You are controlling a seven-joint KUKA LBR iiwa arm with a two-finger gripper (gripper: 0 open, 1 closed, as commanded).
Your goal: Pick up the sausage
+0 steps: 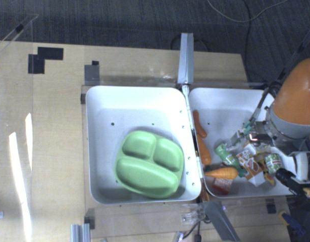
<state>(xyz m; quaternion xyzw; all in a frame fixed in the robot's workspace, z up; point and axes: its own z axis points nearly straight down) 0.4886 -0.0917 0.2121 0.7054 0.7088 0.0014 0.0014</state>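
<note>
At the near edge of the right bin (220, 97) lies a clutter of play food: one carrot (221, 173), orange with a pointed tip facing left, and just beyond it one green can (225, 153) tilted on its side, beside a heap of small printed packets (248, 164) too jumbled to count. Along this bin's left wall lie two long, thin pieces, end to end. The nearer one (205, 153) is orange-brown. The farther one is the sausage (198, 124): slim, reddish-orange, smooth, with rounded ends, lying lengthwise against the divider between the bins, apart from the heap.

In the left bin (104, 105) sits one green tray (150, 164), rounded, with three compartments, one large at the near side and two smaller behind it. It rests toward the bin's near right corner.

The gripper (252, 135) hangs over the right side of the right bin, above the packets and well apart from the sausage; it is too small and too mixed with the clutter to tell how it is set. Above it rises the arm (296, 102), its broad orange band filling the right of the view.

Beyond the bins, one grey post (186, 59) stands at the divider's far end, and one thin cable (251, 14) loops across the dark floor.
</note>
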